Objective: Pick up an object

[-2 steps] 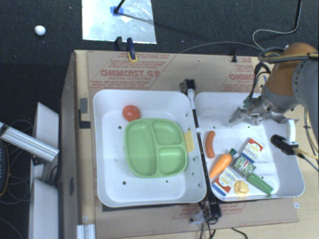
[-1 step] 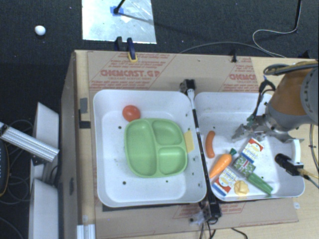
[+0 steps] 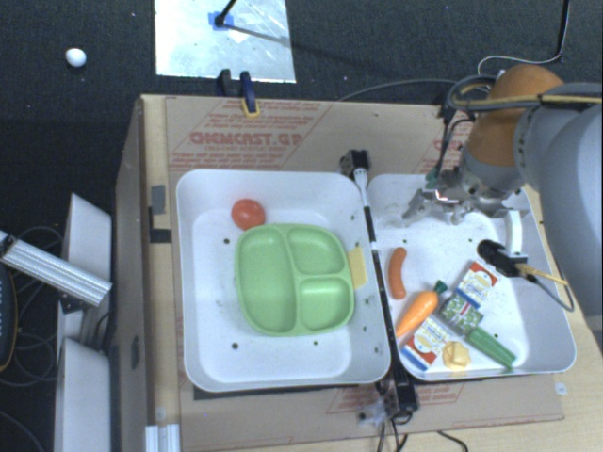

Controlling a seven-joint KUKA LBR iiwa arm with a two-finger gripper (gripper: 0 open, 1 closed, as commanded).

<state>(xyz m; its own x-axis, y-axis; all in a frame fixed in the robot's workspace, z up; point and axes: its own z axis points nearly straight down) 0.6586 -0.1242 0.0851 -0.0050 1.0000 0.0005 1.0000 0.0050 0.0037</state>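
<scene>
Gripper [image 3: 443,202] poised at right bin's [image 3: 556,347] twelve o'clock, jaw state unclear | carrot [image 3: 415,313], sausage [image 3: 399,271], cartons heaped at six o'clock, seemingly awaiting a pick.

Arm [image 3: 565,149] at right edge of frame: broad, rounded, pale grey casing, smooth and matte. Orange band [image 3: 513,111] bulged above wrist, glossy, dome-like. Below band, grey ribbed wrist section. Hand [image 3: 443,201] at upper right of frame was small, metallic silver-grey with tiny red spot near centre. Thin dark cables looped around wrist; one black cable ran up to top edge of frame.
</scene>
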